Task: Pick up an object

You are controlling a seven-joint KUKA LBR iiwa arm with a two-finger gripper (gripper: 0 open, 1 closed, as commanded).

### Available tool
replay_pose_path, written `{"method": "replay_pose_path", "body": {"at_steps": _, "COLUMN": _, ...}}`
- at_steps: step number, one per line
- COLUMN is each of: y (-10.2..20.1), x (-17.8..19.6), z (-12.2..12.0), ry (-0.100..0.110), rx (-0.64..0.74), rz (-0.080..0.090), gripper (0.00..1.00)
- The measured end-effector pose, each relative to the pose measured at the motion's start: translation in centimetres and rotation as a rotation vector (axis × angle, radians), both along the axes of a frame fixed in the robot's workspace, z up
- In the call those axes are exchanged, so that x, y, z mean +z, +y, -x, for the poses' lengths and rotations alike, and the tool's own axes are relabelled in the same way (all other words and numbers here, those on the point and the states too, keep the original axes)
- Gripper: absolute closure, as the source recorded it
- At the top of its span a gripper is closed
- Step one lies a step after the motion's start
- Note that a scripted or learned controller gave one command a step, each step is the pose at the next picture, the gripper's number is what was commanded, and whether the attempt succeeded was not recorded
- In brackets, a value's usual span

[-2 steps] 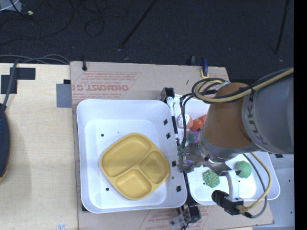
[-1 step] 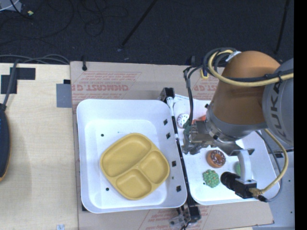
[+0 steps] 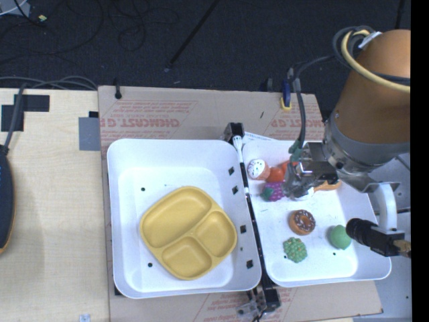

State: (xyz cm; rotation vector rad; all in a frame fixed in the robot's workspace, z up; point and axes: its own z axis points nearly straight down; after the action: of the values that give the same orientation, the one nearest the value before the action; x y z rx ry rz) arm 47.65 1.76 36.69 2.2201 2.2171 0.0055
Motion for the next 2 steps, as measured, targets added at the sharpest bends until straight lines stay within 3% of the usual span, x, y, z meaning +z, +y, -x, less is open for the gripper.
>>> {"method": "replay_pose_path", "body": {"at_steps": 1, "y": -3.0, "x": -10.4, "z": -2.9, "ry": 0.017, "rx": -0.002, "rz": 0.001, "gripper": 1.00}}
{"method": "replay_pose_path", "body": {"at_steps": 2, "y": -9.4, "x": -18.3, "z": -13.9, "ry": 0.003, "rx": -0.001, "rz": 0.003, "gripper": 1.00}}
